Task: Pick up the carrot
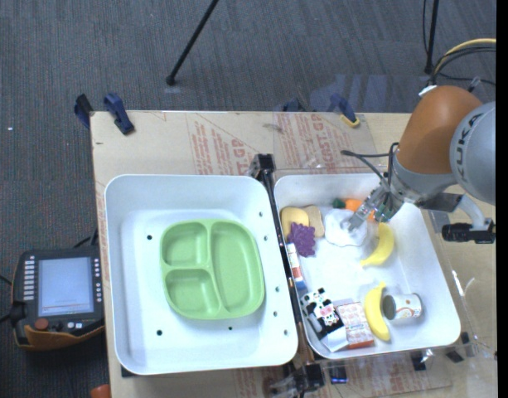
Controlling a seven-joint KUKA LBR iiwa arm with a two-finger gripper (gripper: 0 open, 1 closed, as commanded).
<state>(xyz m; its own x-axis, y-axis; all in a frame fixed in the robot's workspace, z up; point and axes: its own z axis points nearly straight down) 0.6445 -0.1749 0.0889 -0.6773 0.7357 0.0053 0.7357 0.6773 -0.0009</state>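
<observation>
1. The arm point(440, 139) reaches in from the right over the right bin point(432, 259), placing the gripper point(363, 216) low near that bin's back edge.
2. Whether the gripper is apart or together cannot be told; it sits over a white object point(346, 229).
3. The carrot point(351, 203) shows as a small orange piece near the back edge of the right bin, just beside the gripper, with a green bit next to it. Nothing is visibly clamped.
4. Two bananas point(380, 247) lie right of centre and toward the front edge; a purple grape bunch point(301, 238) sits by the left wall.
5. A can point(402, 308) and small cartons point(341, 320) crowd the front edge.
6. The left bin point(129, 214) carries a green divided plate point(212, 269) at its centre, probably as a drop zone.
</observation>
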